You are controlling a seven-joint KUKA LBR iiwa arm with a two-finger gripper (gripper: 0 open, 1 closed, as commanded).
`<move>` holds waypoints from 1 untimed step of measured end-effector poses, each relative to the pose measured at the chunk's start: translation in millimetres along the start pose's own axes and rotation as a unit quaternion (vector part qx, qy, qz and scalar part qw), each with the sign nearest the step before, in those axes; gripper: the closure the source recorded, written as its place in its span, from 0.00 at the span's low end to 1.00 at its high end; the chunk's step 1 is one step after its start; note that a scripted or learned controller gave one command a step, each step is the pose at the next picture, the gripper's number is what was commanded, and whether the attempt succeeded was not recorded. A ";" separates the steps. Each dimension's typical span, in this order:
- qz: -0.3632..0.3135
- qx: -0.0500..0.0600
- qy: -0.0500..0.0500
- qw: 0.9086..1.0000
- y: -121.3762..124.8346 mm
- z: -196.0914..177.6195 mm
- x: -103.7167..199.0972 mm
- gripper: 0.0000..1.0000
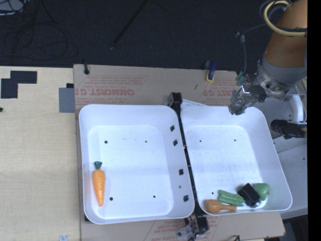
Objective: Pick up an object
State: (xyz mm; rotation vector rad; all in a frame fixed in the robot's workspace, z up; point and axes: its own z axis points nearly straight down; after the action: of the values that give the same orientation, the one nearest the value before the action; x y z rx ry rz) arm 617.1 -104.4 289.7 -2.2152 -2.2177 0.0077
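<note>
Setting: a pale wooden surface under a dark, cable-strewn background, with a sheet of brown cardboard laid on it.
Bins: two shallow white bins sit side by side on the cardboard, the left bin and the right bin, joined along a black centre strip.
Arm: the grey arm with its orange band enters from the upper right.
Jaws: the gripper hangs over the far right corner of the right bin; nothing is seen between the jaws, and whether they stand wide or narrow cannot be told.
Nearest objects: a cluster lies in the near right corner of the right bin, diagonally across the bin from the jaws. It holds a black block, a green vegetable, a green piece and an orange gourd-shaped toy, all touching or just beside one another.
Far object: a toy carrot lies in the left bin's near left corner, well apart from the jaws, long axis running front to back, green top away from the viewer.
Writing: red print on the cardboard appears upside down and mirrored; it cannot be read with confidence.
</note>
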 end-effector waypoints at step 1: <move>0.002 -0.006 -0.001 1.000 -49.2 -78.7 -1.1 1.00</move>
State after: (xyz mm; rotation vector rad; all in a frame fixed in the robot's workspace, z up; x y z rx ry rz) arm 568.5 -105.6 368.9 -2.2276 -2.2203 -0.0038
